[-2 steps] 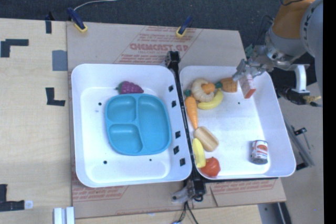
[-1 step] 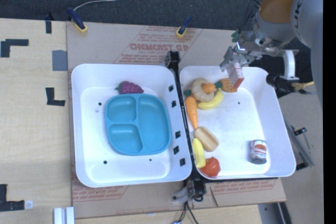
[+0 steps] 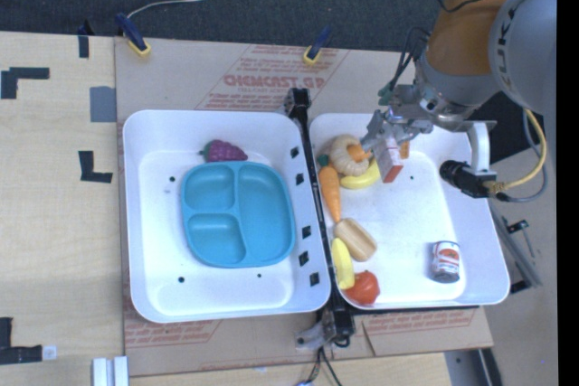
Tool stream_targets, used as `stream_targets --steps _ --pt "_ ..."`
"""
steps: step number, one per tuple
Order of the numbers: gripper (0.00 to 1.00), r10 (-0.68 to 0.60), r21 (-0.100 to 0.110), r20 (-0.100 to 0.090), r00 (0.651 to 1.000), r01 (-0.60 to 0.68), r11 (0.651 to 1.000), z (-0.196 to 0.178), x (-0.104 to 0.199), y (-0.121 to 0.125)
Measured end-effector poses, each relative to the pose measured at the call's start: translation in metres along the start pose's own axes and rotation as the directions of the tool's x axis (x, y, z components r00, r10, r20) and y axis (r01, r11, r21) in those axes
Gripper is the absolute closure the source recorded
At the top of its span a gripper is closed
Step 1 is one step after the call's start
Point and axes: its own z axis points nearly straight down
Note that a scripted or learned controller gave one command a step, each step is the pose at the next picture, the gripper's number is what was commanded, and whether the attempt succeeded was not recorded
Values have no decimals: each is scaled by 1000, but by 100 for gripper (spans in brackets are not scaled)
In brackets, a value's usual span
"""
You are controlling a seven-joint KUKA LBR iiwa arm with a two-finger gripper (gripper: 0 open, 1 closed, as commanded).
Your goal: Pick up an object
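My gripper (image 3: 387,143) hangs over the back left part of the right bin (image 3: 470,235), just right of a tan donut (image 3: 347,151) and a yellow banana (image 3: 359,180). A small reddish-orange piece (image 3: 392,170) shows directly under the gripper; I cannot tell whether it is held. An orange carrot (image 3: 330,193), a hot dog bun (image 3: 355,240), a yellow piece (image 3: 342,261) and a red tomato (image 3: 365,287) line the bin's left side. A small can (image 3: 444,260) lies at the front right.
The left bin (image 3: 145,194) holds a blue divided plate (image 3: 239,214) with purple grapes (image 3: 223,151) behind it. A black divider (image 3: 305,185) runs between the bins. The arm's grey and orange body (image 3: 479,32) looms over the back right.
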Motion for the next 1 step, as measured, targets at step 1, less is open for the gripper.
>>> stream_targets --steps 1 --pt "100 -1 1 -1 1000 1 1000 32 82 -7"
